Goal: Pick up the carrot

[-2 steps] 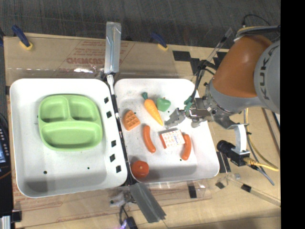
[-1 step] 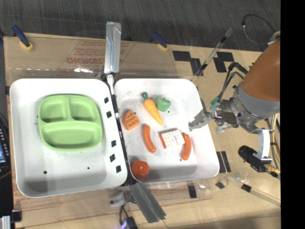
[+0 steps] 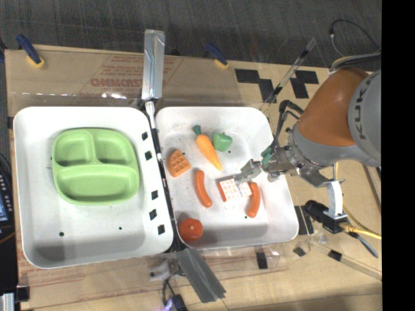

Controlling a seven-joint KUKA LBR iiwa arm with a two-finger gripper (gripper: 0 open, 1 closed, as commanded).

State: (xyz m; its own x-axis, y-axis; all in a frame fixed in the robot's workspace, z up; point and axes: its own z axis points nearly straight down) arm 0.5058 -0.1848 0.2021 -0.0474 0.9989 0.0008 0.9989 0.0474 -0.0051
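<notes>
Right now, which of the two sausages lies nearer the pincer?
The right-hand sausage, just below the pincer beside the checkered block. The other sausage lies farther left, under the waffle.

Bench (image 3: 78, 76) w/ 2 white bins (image 3: 32, 193) (image 3: 272, 219) side by side

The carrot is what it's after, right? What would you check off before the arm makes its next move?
1. Carrot in plain sight in the right bin: ok.
2. Gripper lined up over the carrot: not ok, it hangs to the right, above the white and red block.
3. Carrot between the fingers: not ok, not held.
4. Room around the carrot: not ok, the green piece sits right against it.
5. Fingers open wide enough: cannot tell.
</notes>
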